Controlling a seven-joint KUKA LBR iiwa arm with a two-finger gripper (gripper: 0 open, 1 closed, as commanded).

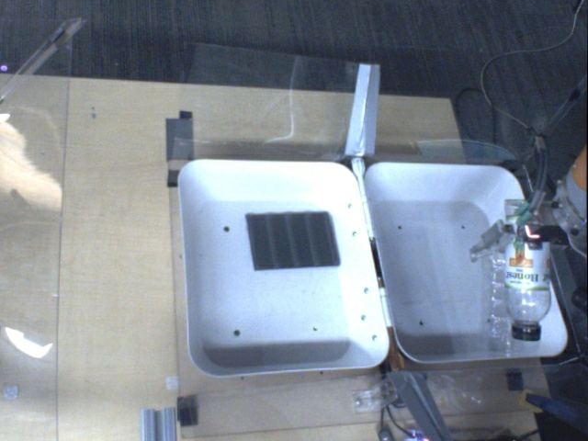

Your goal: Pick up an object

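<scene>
A clear plastic bottle (pixel 525 288) with a white and orange label lies along the right wall of the right bin (pixel 432 246), its black cap pointing to the near edge. My gripper (pixel 525 231) hangs right over the bottle's far end, at the bin's right side, and the arm comes in from the right edge. A dark grey ribbed rectangular pad (pixel 292 240) lies flat in the middle of the left bin (pixel 211 274), far from the gripper.
A metal bracket (pixel 363 108) stands upright behind the gap between the bins. Cables run along the right edge near the arm. A clear sheet covers the bench on the left. Small clamps sit at the bench's near edge.
</scene>
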